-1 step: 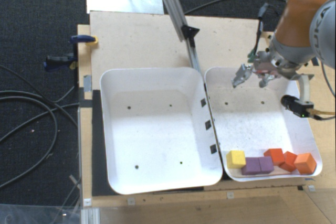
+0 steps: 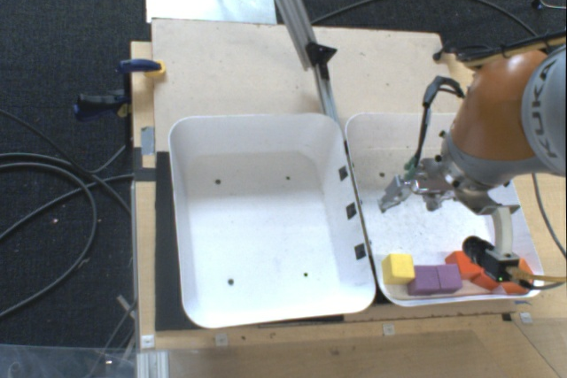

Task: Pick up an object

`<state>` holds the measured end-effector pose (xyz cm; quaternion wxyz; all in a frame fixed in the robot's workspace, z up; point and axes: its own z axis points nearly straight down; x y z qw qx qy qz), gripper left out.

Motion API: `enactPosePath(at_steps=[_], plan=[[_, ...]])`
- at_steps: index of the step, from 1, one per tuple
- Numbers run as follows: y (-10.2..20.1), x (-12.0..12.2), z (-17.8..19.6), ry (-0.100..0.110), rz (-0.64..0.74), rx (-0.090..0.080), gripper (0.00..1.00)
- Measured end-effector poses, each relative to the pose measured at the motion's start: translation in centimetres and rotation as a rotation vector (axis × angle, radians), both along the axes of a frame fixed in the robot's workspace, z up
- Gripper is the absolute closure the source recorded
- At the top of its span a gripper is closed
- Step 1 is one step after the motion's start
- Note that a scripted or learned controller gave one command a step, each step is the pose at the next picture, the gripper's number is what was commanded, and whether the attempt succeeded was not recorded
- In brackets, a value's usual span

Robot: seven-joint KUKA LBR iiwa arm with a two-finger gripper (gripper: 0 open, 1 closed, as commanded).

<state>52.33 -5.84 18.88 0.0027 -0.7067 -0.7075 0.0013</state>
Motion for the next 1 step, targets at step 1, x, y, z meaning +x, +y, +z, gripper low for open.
enactPosePath(at_steps=[1], plan=[[0.92,-1.85,7.05,-0.014,0.004,-0.002,0.00]])
